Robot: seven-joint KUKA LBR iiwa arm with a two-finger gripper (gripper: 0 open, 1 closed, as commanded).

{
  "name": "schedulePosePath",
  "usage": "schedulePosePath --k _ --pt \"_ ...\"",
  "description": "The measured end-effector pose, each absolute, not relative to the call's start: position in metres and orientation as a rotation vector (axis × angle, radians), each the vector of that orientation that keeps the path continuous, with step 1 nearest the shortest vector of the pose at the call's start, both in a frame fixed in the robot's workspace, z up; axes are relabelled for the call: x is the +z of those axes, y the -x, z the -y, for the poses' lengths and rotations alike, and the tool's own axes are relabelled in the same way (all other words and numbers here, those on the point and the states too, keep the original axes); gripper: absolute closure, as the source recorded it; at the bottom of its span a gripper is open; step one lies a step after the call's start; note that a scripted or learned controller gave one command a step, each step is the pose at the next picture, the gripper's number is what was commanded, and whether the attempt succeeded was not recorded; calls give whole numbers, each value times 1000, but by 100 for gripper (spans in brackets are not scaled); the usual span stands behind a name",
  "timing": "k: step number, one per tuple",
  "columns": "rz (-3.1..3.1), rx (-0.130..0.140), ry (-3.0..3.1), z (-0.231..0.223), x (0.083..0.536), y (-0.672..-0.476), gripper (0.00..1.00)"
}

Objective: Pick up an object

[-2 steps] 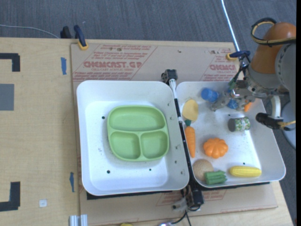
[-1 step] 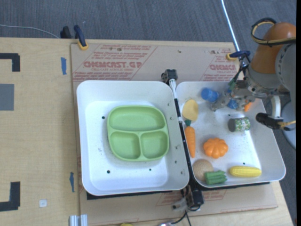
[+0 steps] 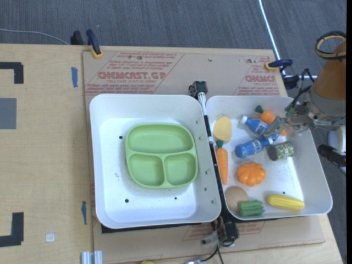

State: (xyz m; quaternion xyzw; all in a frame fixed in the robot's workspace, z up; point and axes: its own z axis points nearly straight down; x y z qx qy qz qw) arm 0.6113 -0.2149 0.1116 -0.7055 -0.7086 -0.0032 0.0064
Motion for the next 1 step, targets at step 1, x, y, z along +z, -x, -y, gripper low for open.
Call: schedulePosePath --k 1 --pt "2223 -2 2220 157 86 -630 0"
